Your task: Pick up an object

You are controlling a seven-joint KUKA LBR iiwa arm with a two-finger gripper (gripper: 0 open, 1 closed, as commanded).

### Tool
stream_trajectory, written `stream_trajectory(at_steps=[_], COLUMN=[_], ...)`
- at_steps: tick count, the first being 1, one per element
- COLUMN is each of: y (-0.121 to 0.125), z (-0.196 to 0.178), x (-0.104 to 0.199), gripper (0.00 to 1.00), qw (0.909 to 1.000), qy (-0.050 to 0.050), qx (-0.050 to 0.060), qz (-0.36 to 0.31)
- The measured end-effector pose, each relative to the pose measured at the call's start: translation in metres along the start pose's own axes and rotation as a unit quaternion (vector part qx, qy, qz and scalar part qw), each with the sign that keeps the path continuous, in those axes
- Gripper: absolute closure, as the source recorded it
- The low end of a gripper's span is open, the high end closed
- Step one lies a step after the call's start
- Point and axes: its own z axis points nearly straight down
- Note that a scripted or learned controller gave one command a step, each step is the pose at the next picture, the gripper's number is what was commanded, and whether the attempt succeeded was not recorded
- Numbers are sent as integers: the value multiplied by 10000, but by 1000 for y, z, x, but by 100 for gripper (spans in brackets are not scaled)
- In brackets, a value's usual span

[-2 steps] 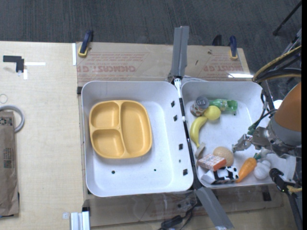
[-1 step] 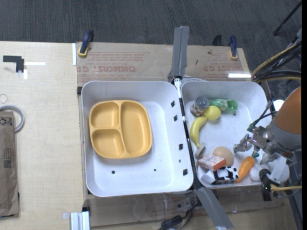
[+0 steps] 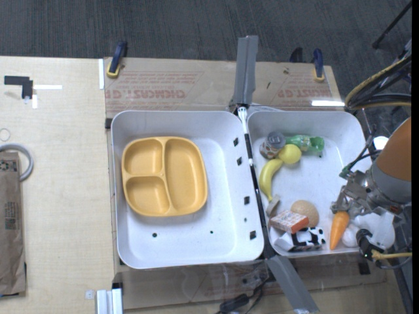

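camera view: gripper [image 3: 347, 205] low at right bin [image 3: 353, 126] right edge, just above carrot [image 3: 338, 229]; can't tell its state. carrot likely light, rigid, smooth plastic, slippery taper. best grabbed across thick upper end.

Single fixed camera above the bench, looked down at a slant, far enough back to take in both white bins, left bin [image 3: 177, 254] and right bin [image 3: 353, 126], side by side, arm [image 3: 393, 169] entered from the right edge.
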Motion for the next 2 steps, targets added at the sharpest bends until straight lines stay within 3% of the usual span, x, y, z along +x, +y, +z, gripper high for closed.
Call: stream_trajectory(at_steps=[1, 2], y=[-6, -7], z=[-90, -97], x=[43, 42], gripper=[100, 100], qw=[9992, 9991], qy=[-3, -20], qx=[-11, 5], qz=[-403, -413])
